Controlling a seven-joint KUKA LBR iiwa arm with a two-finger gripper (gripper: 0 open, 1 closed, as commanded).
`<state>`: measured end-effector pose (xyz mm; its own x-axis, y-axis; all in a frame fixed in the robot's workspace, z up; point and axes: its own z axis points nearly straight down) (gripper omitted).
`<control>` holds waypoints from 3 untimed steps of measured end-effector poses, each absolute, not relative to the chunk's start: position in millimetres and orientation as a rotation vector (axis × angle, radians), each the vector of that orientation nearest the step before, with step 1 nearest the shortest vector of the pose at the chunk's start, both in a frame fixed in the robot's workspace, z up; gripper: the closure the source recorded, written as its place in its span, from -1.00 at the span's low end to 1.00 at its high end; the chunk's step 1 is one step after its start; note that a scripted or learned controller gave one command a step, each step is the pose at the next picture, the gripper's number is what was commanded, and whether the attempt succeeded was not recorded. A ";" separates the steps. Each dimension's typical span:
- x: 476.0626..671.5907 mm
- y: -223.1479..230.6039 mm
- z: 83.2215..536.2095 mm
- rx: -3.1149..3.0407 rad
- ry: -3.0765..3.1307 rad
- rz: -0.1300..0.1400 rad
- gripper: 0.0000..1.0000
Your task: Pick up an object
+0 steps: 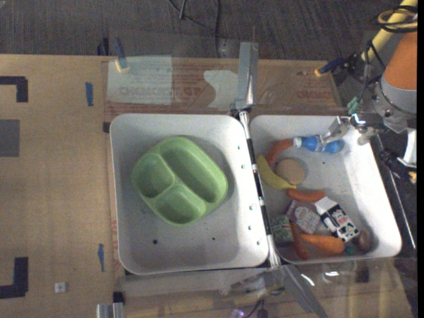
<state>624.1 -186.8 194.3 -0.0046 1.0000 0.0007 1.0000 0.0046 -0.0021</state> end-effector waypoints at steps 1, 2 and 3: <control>664.2 -211.5 94.7 -2.042 -2.368 -0.005 -1.00; 667.8 -215.8 127.1 -2.052 -2.384 -0.001 -1.00; 667.5 -204.7 85.9 -1.985 -2.411 -0.005 -1.00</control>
<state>667.5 -204.7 85.9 -0.1918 0.9813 0.0169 0.9813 0.1920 -0.0095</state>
